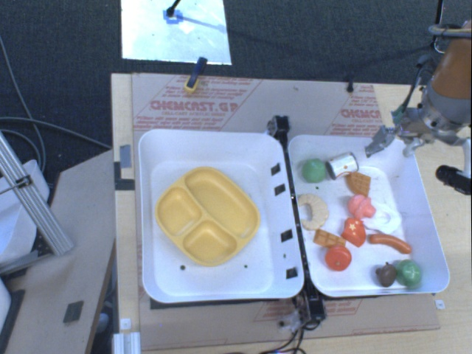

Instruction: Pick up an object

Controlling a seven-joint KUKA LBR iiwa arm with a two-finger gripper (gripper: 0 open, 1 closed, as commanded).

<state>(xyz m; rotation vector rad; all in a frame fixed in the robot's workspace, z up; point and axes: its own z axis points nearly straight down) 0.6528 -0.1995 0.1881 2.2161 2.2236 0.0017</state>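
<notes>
Arm: the grey KUKA arm with the orange band (pixel 451 76) reaches in from the right; its wrist sits over the far right corner of the right-hand shallow white bin (pixel 435 253)
Claw: the two-finger gripper (pixel 394 140) hangs above the bin's far edge; two grey prongs show spread apart, nothing between them; I read it as open and unloaded
Nearest candidates: the small silver metal can (pixel 342 165) lies on its side just beside the round green ball (pixel 314 170), both near the gripper; the orange waffle-textured wedge (pixel 359 184) lies just below the can
Other candidates: a beige ring-shaped biscuit (pixel 313 211); a pink strawberry-like toy (pixel 361 207); a red toy fruit (pixel 355 231); an orange sausage (pixel 389 243); a red tomato (pixel 338 258); a brown lump (pixel 386 274) touching a second green ball (pixel 409 273)
Left bin: the other white bin (pixel 158 268) holds a yellow plastic divided tray (pixel 207 214); well apart from the gripper
Step in hand: judged as the approach, no object chosen yet
Risk, crowding: the can, ball and wedge lie close; a descent between them could push one aside instead of closing round it
Risk, shape: the can on its side and the balls may roll off the prongs
Risk, wall: a drop from here may strike the bin's rim
</notes>
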